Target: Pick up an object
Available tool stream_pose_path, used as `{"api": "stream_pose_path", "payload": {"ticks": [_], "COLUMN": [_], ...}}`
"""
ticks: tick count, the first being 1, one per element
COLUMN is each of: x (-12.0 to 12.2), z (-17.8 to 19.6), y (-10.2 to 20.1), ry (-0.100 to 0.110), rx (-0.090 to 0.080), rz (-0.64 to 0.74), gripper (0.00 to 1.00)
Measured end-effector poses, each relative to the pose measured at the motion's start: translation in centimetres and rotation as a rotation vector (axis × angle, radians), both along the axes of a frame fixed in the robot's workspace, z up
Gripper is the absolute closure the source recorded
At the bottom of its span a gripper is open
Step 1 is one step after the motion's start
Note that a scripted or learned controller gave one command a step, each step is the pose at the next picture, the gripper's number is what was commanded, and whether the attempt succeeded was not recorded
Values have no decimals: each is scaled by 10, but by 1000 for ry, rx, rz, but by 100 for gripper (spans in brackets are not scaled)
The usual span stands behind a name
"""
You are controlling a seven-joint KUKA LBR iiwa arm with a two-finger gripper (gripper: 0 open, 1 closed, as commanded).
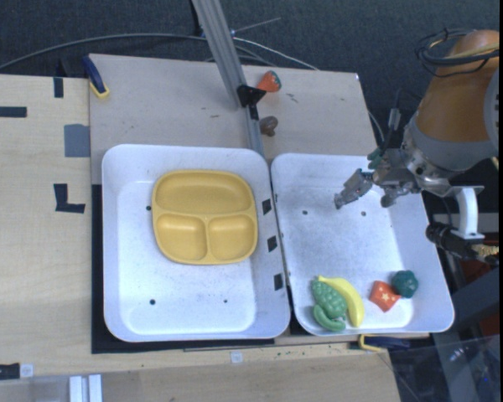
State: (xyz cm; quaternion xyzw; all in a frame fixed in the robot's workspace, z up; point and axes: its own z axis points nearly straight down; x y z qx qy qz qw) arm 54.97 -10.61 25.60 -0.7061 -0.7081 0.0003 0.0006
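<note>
A cluster of small toy foods is seen along the near edge of the right bin [302, 224]: a yellow banana [347, 298] lying against a green vegetable [327, 305], and, a little to the right, a red piece [383, 296] touching a dark green piece [404, 282]. The banana is judged the likeliest pick; its long axis runs diagonally, from upper left to lower right in the view, curving towards the bin's near rim. The tool [352, 193] is held above the bare far half of the same bin, well apart from the cluster, so the objects lie towards the near edge from it. Whether the tool is open or closed cannot be told. Nothing is seen gripped. In the left bin [117, 224] a yellow divided plate [205, 216] is set. Both bins are carried on the worktop [168, 99].
</note>
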Motion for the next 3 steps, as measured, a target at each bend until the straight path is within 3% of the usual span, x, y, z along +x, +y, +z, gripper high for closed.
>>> {"api": "stream_pose_path", "payload": {"ticks": [1,3], "x": [0,0], "z": [0,-129], "y": [0,5], "ry": [0,7], "rx": [0,0], "rz": [0,-1], "gripper": [0,0]}}
